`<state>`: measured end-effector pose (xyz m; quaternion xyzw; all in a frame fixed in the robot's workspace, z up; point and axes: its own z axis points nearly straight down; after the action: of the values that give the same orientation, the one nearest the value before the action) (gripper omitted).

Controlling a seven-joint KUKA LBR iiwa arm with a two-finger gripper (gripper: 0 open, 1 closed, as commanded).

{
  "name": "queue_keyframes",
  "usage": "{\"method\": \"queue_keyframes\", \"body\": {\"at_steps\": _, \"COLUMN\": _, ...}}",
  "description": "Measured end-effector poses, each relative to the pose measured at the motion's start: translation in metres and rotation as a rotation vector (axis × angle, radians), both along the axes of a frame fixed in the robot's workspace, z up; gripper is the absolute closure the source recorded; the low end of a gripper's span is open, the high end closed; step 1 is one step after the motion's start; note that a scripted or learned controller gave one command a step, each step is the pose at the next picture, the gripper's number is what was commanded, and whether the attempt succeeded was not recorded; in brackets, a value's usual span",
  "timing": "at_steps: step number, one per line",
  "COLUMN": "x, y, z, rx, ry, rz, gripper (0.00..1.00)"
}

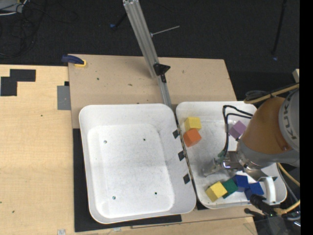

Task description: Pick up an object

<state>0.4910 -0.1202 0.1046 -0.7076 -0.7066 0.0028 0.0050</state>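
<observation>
My gripper (213, 169) reaches down into the right bin (208, 116), its metal fingers low over the bin floor near the middle. Just in front of it lie a yellow block (214, 191), a green block (229, 186) and two blue blocks (242, 181) (255, 188). A yellow cube (192, 123) and an orange cube (191, 137) sit at the bin's left side, well behind the gripper. A lilac block (238, 129) rests by the arm's orange band (261, 126). Nothing shows between the fingers.
The left bin (129, 160) lies beside the right one, with black clips along the shared rim. A slanted aluminium rail (144, 38) rises behind the bins. A black cable (230, 111) loops over the right bin's far side.
</observation>
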Motion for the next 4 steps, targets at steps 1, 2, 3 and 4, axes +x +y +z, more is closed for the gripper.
{"method": "queue_keyframes", "body": {"at_steps": 1, "x": 0.0, "y": 0.0, "z": -0.012, "rx": -0.001, "ry": -0.008, "rz": -0.002, "gripper": 0.0}}
{"method": "queue_keyframes", "body": {"at_steps": 2, "x": 0.0, "y": -0.001, "z": -0.002, "rx": 0.0, "ry": -0.007, "rz": -0.011, "gripper": 1.0}}
{"method": "queue_keyframes", "body": {"at_steps": 3, "x": -0.001, "y": 0.0, "z": 0.039, "rx": -0.003, "ry": -0.012, "rz": -0.001, "gripper": 1.0}}
{"method": "queue_keyframes", "body": {"at_steps": 4, "x": 0.009, "y": 0.004, "z": 0.089, "rx": -0.003, "ry": -0.014, "rz": 0.003, "gripper": 1.0}}
